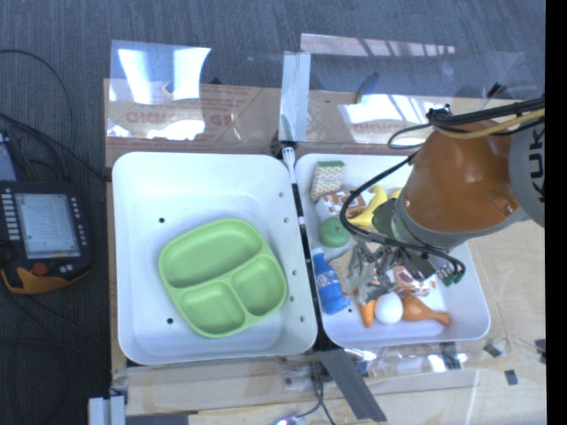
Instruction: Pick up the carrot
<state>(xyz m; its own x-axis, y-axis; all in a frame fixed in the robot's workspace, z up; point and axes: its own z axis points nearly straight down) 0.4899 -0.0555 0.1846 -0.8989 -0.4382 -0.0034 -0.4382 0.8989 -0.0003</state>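
While I watch from above, arm: low over the right bin.
Gripper: I cannot tell its state among the clutter.
Carrot: small orange piece just below the gripper, touching the egg.
Left bin: green plate.

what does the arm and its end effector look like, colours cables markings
The arm is grey with a broad, rounded orange band above the wrist and part of dark lettering on the grey shell. Black cables loop around the orange section. The end effector below is dark metal, with thin wires and a small green part beside it.
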